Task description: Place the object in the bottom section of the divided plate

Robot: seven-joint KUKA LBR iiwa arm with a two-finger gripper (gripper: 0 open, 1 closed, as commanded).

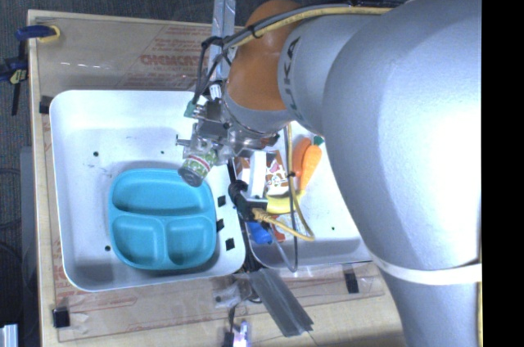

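Tool positioned over the left white bin, just above the upper right edge of the blue divided plate. A small can with a green-and-white label sits at the tool's tip, apparently pinched between the fingers, tilted, beside the plate's large upper section. The plate's bottom sections hold nothing. The right bin contains a carrot, a yellow item and a blue item, partly hidden by the arm. Both bins rest on the surface

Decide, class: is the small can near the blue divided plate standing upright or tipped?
Tipped. The can lies at a slant, its round end facing down-left, over the upper right rim of the divided plate.
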